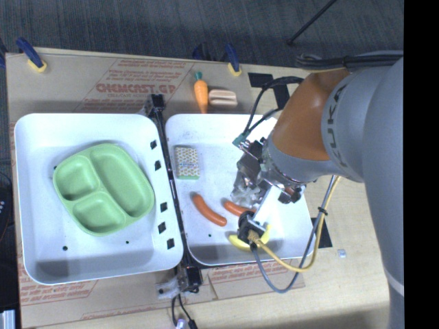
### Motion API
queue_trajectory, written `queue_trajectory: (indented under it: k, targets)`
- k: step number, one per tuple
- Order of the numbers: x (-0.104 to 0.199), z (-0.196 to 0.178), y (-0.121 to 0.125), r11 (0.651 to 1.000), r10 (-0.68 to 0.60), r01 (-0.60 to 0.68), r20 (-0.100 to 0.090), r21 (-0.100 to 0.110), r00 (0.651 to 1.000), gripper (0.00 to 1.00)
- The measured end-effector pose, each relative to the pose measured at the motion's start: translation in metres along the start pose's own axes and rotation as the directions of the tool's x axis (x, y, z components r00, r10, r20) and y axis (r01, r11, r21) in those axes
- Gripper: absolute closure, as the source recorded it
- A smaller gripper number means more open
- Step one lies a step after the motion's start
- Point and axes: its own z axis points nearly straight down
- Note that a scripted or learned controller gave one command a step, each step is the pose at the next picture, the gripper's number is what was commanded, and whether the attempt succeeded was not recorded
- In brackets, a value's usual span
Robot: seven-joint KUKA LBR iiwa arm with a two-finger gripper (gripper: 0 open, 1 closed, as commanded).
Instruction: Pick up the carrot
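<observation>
The carrot (199, 94), orange with a green top, lies on the cardboard just behind the right bin (206, 125), outside both bins. My gripper (245, 197) hangs low over the middle of the right bin, well in front of the carrot and to its right. It is close above a small orange-red piece (232, 207) on the bin floor, and the wrist hides part of that piece. Nothing can be seen held in the gripper.
A tan and pink block (223, 99) lies right of the carrot. The right bin also holds a speckled sponge (186, 162), an orange-red sausage (208, 210) and a yellow item (240, 241). A green divided plate (103, 186) sits in the left bin (34, 136).
</observation>
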Motion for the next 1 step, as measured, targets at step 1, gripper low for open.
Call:
queue_trajectory:
  k: [1]
  targets:
    - [-0.02, 0.0351, 0.0371, 0.895, -0.446, 0.446, 0.001, 0.001, 0.895, 1.0]
